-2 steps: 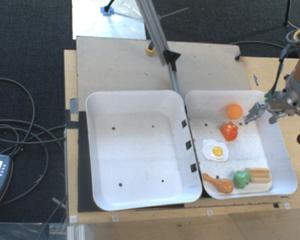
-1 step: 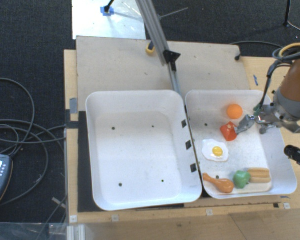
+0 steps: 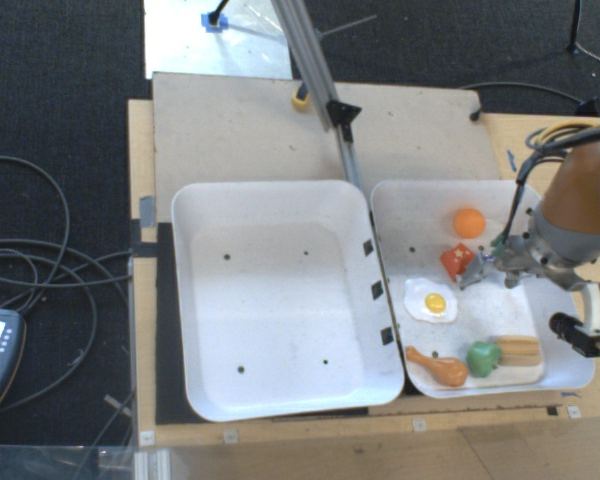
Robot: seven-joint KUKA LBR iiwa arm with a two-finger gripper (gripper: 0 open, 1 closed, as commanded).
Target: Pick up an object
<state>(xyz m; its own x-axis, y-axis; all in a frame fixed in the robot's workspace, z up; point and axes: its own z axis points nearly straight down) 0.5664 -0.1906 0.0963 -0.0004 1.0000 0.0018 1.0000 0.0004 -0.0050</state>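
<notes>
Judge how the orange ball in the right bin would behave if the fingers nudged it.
The orange ball looks round and smooth, so it would probably roll. It sits apart from the red piece, with bare bin floor around it, so it could travel.

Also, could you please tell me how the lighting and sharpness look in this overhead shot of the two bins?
In the camera view, light is even and soft; the left bin is bright white with washed-out walls. The orange ball and fried egg cast only faint shadows in the right bin. The claw looks slightly soft, and the whole frame is low in detail.
</notes>
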